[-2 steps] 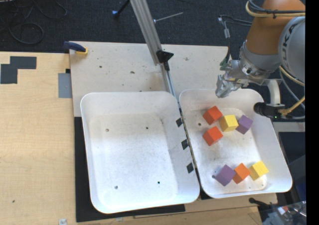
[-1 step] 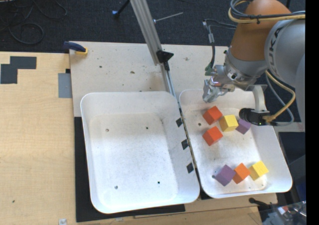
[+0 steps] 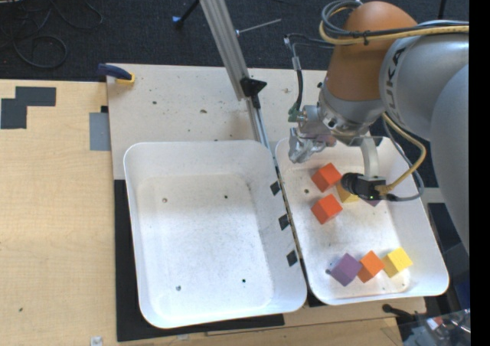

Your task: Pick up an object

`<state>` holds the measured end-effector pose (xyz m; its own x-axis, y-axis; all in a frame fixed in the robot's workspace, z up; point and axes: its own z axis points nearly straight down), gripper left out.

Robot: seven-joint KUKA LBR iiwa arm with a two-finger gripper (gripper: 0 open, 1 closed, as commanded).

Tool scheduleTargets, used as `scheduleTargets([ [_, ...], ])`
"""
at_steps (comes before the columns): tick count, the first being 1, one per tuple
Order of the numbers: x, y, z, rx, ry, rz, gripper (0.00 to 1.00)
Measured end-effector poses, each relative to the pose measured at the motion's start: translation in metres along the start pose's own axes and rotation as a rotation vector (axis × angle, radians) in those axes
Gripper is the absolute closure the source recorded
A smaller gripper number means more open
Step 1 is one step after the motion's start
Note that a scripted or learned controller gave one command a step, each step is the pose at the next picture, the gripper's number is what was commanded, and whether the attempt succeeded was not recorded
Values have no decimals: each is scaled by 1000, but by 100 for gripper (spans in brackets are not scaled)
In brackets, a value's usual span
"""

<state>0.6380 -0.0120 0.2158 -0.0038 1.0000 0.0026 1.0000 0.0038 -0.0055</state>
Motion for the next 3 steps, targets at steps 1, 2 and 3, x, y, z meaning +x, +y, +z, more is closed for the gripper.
scheduleTargets([
  [1, 45, -1, 1, 0, -1, 0, 100],
  [2, 98, -7, -20, -4, -1, 0, 100],
  [3, 96, -7, -19, -2, -3, 3, 0],
])
